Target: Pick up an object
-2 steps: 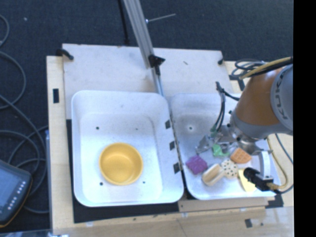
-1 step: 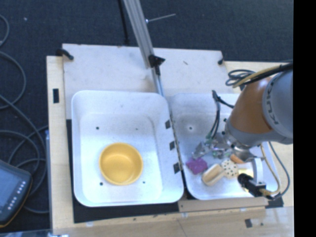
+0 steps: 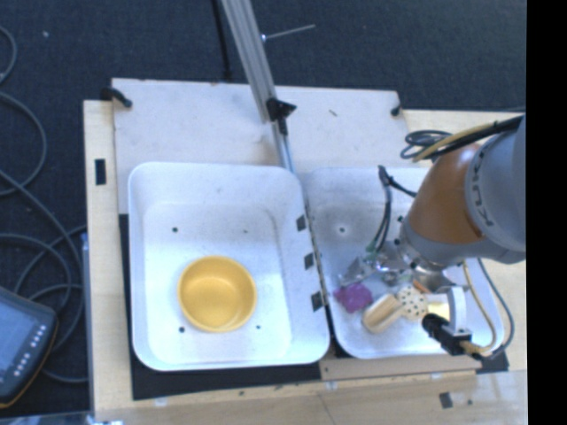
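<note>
Dark carpeted floor (image 3: 106,25), black cables (image 3: 27,193) at left; pale wooden bench (image 3: 204,118).

This was a robotics lab. A plywood bench (image 3: 102,237) stood on dark carpet (image 3: 89,25) strewn with loose cables (image 3: 27,193), an aluminium camera pole (image 3: 252,51) rose from its far edge, and a teach pendant (image 3: 22,339) lay at the near left corner.

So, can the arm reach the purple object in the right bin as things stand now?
Probably yes. The gripper hangs just above the purple object in the right bin, and nothing lies over it; a tan piece sits beside it.
</note>
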